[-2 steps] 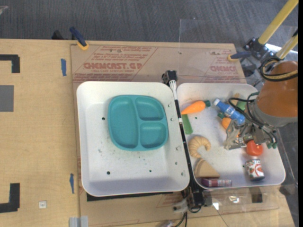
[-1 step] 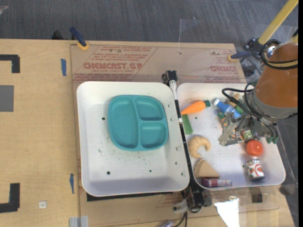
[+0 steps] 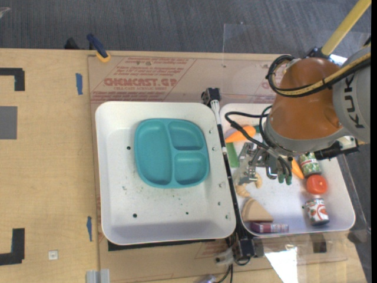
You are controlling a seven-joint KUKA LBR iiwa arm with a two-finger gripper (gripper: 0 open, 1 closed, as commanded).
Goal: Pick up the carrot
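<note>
my gripper [image 3: 258, 171] hangs low in right bin [image 3: 344, 217], fingers a bit apart, nothing between them. carrot [image 3: 239, 135] lies near bin's top left, half under my arm. looks light, hard, smooth. grab across thick middle.

The arm [image 3: 353, 108] is grey w/ big black letters "KU" on its side. Above the wrist sits a fat, round orange band [image 3: 306, 102], shiny on top. Black cables loop over & around it. A yellow strip runs up past the arm. The gripper [image 3: 262, 167] is silver metal w/ small thin parts.
</note>
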